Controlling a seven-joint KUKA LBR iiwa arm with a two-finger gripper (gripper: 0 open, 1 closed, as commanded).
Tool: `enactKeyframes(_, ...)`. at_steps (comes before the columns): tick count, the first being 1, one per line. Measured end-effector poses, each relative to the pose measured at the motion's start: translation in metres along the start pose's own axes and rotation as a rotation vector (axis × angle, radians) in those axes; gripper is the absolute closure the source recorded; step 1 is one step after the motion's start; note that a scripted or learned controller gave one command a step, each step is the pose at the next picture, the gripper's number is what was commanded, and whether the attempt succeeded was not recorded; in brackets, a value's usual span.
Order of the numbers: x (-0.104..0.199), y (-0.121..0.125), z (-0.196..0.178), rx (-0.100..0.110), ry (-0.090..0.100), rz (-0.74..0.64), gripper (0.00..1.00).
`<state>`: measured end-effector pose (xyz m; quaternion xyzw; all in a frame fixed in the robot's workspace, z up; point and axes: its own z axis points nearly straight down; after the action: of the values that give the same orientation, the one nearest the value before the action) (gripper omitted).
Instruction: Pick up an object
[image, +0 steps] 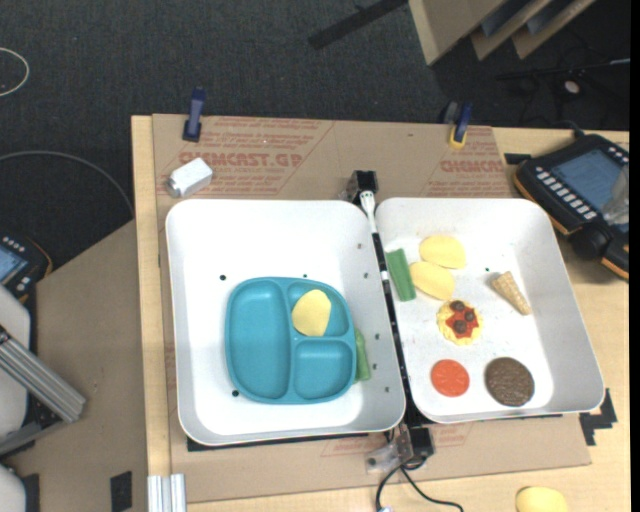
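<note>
Whether the gripper is open or closed, I cannot tell from this angle, so over to the bins.

In the right bin (560, 300) there's plenty to pick from. A green stick (401, 274) lies along the left wall. Just beside it are two pale yellow pieces, the upper yellow piece (442, 250) and the lower yellow piece (432, 280), touching or nearly so. A tan cone (511, 292) lies on its side towards the right wall. Below the yellow pair sits a small yellow round topped with dark red bits (459, 321). Along the near edge are a red-orange disc (450, 378) and a brown disc (509, 381), side by side but apart.

Over in the left bin (200, 300), a teal divided plate (262, 340) sits flat, with a yellow slice (312, 313) in its upper right compartment. A green strip (361, 357) is wedged between the plate's right edge and the bin wall.

Both bins rest on a cardboard sheet (300, 150) printed in red. The big lettering on the left reads something like "CHEMCAST", and the same print repeats on the right, partly covered. The smaller lines are too fine to read. Two blue clamps, left clamp (194, 112) and right clamp (459, 122), pin the sheet's far edge. A small white block (190, 177) lies near the left one. A black clip (365, 185) sits where the bins meet. Off to the right lies a handheld control pendant (580, 185).
</note>
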<state>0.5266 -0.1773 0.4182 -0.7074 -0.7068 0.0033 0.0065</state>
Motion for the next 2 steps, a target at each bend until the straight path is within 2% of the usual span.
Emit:
enactKeyframes(1, 0.064, 0.039, -0.1, -0.027, -0.007, -0.008, 1.0)
enactKeyframes(2, 0.079, 0.018, 0.041, 0.002, -0.001, 0.0, 1.0)
